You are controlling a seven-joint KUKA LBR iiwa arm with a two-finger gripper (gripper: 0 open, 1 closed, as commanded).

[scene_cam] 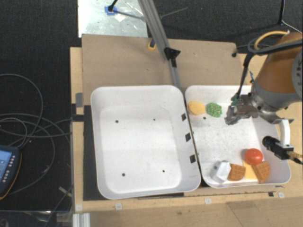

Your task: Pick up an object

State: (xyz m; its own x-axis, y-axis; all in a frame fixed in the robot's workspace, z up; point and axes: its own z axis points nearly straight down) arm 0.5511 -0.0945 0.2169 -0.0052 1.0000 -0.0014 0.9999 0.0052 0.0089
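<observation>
Two bins | hand [233,117] (grip unclear) over right bin [213,141] | green ball [214,109] just beside

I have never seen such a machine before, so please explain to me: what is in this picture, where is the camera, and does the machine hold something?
One camera looks down at a slant on a bench with two shallow white bins. The grey and orange shape at the right is a robot arm; its gripper hangs over the right bin. That bin holds a yellow piece and a green piece near the top, and a red ball, two orange waffle-like pieces and a white object near the bottom. I see nothing between the fingers. The left bin lies beside it.
</observation>
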